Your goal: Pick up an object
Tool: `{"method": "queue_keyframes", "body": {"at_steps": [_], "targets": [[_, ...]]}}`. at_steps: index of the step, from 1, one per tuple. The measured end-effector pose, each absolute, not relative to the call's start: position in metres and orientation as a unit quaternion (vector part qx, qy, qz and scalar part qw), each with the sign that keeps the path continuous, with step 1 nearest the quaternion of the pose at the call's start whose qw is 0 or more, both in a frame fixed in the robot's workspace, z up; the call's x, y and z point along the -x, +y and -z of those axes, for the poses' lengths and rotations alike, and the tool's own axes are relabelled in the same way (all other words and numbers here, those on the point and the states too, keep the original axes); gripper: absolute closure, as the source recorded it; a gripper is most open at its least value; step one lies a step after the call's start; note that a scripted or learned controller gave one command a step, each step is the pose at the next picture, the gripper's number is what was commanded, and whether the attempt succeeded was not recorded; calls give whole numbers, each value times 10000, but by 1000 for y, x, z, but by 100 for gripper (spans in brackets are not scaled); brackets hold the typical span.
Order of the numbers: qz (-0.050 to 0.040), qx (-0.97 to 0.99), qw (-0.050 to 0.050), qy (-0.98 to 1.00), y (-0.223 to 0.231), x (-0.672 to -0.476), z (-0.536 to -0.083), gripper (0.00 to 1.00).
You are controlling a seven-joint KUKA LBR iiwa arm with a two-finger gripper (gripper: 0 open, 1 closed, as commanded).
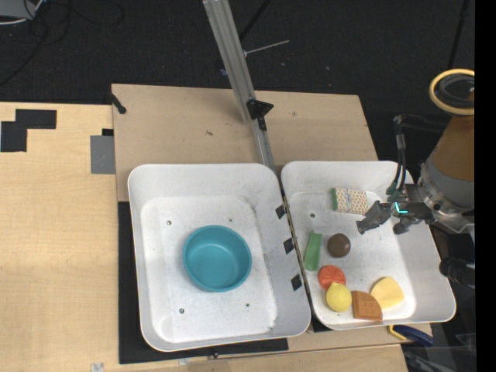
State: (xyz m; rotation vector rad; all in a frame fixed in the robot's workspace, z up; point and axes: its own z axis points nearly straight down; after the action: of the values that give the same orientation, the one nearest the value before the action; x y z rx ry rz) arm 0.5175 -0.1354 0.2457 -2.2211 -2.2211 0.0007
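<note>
My end effector (385,217) hangs over the right bin (442,285), fingers spread, nothing between them. Just below and ahead of it sits the brown ball (338,245), near the green block (312,251). It looks small, light and stiff, likely to roll, so I'd pinch it square across its middle.

The bowl (218,257) is blue. The ball (339,245) is brown, the stick (312,251) green, both bins (155,188) white.
</note>
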Motion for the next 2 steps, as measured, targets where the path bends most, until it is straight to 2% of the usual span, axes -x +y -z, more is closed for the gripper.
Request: {"method": "queue_keyframes", "body": {"at_steps": [1, 2], "targets": [[-2, 7071, 2, -7071, -135, -517, -246, 0], [-13, 7070, 17, -7072, -136, -514, -203, 0]]}}
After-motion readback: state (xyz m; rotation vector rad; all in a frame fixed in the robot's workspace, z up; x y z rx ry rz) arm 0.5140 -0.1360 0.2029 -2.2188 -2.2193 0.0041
